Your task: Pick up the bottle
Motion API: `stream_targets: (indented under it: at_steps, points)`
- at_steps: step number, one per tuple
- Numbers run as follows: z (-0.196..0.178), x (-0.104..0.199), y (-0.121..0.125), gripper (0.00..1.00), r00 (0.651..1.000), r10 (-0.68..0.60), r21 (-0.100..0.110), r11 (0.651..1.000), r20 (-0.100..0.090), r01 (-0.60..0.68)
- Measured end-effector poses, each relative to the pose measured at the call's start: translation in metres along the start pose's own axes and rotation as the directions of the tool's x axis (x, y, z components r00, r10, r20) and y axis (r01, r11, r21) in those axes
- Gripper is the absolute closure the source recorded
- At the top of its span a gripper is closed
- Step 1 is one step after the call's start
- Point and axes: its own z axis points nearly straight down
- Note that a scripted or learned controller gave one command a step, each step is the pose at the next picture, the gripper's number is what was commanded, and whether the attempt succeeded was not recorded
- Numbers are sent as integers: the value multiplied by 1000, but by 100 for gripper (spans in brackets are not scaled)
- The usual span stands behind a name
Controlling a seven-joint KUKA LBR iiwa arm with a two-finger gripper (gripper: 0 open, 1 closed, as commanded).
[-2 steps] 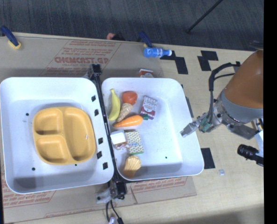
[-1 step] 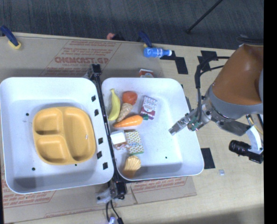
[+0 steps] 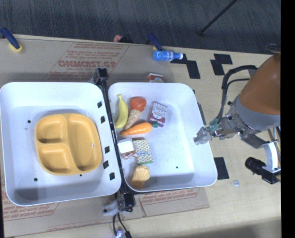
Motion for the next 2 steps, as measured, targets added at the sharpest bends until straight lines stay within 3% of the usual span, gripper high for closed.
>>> stream_targets:
  at_steps: [1, 2]
  points:
    - [0, 0, 0, 100, 997, 82, -2, 997, 1, -82]
    - [31, 44, 6, 100, 963, -271, 0, 963, -3, 271]
